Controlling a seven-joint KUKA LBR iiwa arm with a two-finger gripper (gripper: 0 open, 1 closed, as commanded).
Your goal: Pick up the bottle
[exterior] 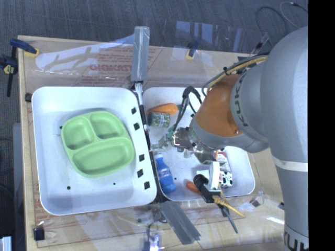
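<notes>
One glossy blue bottle (165, 175) lies in the right bin (246, 184); one moulded green plate (98, 142) left. Pincer (178, 138) state: can't tell.

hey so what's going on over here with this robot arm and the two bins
A grey KUKA arm with an orange band reaches in over the right bin, its wrist hanging above the clutter there. The blue bottle it is meant to pick up lies near the bin's left wall, apart from the arm. An orange object lies by the far wall. The left bin holds a green divided plate.
</notes>
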